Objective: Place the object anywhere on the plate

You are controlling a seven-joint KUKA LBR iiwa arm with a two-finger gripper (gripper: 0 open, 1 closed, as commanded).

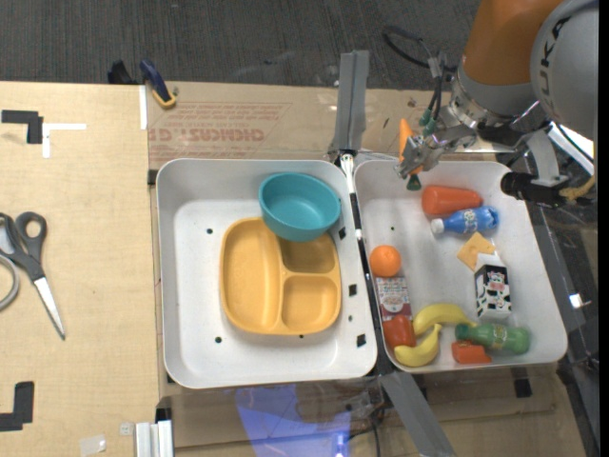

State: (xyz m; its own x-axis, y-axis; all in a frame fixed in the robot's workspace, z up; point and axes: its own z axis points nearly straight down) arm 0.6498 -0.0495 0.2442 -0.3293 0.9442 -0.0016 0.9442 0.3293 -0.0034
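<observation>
On the tan board at the far left of the frame lay a pair of scissors [29, 265]. The left bin [176, 284] held a yellow divided plate [276, 279] with its long side running up and down the frame, and a teal bowl [300, 205] sat overlapping the plate's upper edge. In the right bin [542, 284] an orange ball [385, 261] lay near the left wall, with a banana [428, 331] lower down. Higher up, a carrot [452, 199] lay roughly level, its narrow tip pointing toward the right of the frame, and a small bottle [466, 222] lay just below it. A milk carton [492, 291] stood further down. The gripper [419, 160] hung over the bin's upper left corner, just left of the carrot; whether its fingers stood apart or closed could not be told.
</observation>
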